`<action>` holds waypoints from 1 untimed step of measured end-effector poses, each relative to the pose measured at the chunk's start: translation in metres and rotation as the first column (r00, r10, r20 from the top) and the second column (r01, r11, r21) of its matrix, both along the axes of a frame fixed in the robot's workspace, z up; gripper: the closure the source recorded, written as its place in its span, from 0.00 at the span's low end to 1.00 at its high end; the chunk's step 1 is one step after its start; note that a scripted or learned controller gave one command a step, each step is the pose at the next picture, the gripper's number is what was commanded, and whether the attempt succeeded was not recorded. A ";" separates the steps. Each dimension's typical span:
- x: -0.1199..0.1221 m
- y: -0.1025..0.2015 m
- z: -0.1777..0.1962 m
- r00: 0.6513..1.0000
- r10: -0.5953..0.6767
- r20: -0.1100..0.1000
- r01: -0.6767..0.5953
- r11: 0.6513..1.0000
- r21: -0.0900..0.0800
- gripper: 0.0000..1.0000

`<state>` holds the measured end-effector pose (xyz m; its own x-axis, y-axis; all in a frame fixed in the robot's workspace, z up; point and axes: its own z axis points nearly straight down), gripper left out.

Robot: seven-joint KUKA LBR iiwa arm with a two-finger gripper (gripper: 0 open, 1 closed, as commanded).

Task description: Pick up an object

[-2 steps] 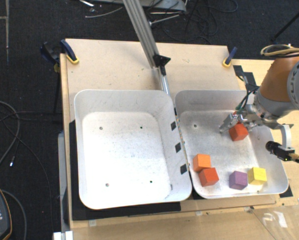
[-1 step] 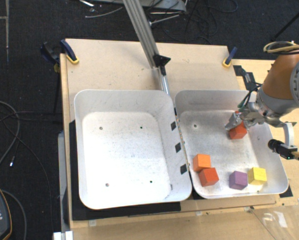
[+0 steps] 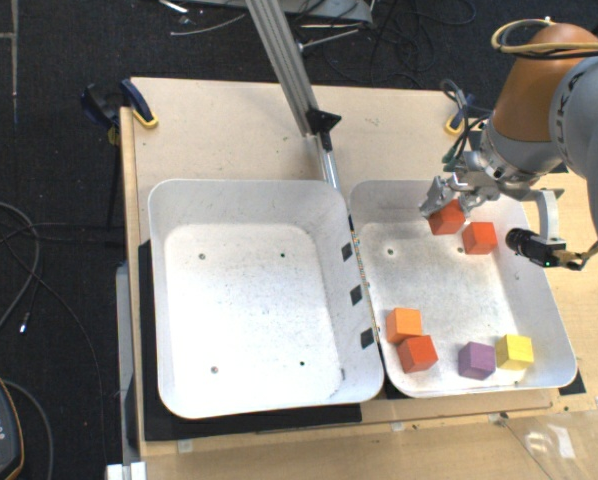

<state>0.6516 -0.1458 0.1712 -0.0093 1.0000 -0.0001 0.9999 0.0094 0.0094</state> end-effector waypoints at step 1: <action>0.002 0.098 0.025 1.000 0.000 -0.007 0.000 1.000 0.003 1.00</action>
